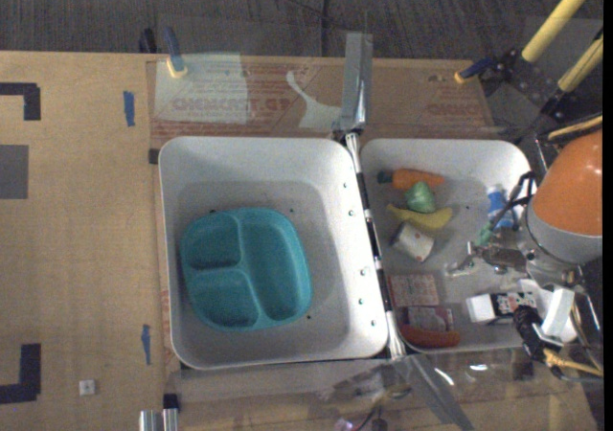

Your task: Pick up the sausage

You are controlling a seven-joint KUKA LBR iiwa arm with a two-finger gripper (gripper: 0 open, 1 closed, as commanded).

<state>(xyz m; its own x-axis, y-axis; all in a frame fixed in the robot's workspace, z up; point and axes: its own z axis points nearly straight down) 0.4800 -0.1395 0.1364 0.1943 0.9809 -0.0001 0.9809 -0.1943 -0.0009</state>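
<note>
Beneath our camera, we see the bench (77,257) carrying two shallow white bins side by side. We find the left bin (259,166) well away from the arm, and in it lies a teal divided plate (245,267). We see the right bin (450,153) under the arm (570,199), which reaches in from the right with its orange band above the wrist. We place the gripper (488,252) over the right-hand part of that bin, but its fingers are too tangled with cables and metal parts for us to make out, so we cannot tell how it is set.

To the gripper's left we count several items. We see a small patterned pink card or packet (415,289) lying flat, down and left of the tool. We see the sausage (429,336), reddish, lying on the bin floor by the near rim, below and left of the gripper and apart from it. Up and left of the tool we find a banana (426,218), a white cup-like piece (415,243) just below it, a green vegetable (420,195), and a carrot (418,177) near the far wall.
</note>
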